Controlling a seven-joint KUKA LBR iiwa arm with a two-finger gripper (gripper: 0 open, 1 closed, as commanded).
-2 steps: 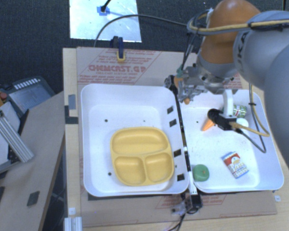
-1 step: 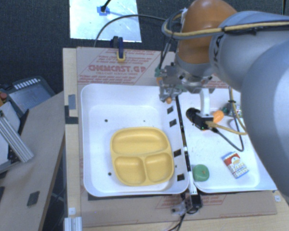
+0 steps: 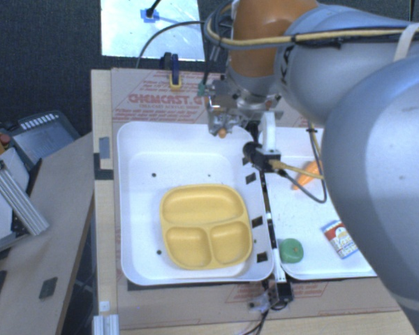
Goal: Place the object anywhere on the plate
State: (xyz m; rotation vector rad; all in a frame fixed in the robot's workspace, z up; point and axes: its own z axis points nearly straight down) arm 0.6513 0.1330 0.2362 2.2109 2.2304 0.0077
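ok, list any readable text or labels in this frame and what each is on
"CHEMCAST": red print on the brown board behind the left bin.
More red print on that board's front strip below the bins: too blurred to read.
Small red, white and blue packet in the right bin: print too small to read.
Yellow plate: no text.

The plate [image 3: 206,226] lies in the left bin [image 3: 136,187]. In the right bin [image 3: 314,260], at the plate's three o'clock, lie a round object [image 3: 290,250] and a small packet [image 3: 339,239].
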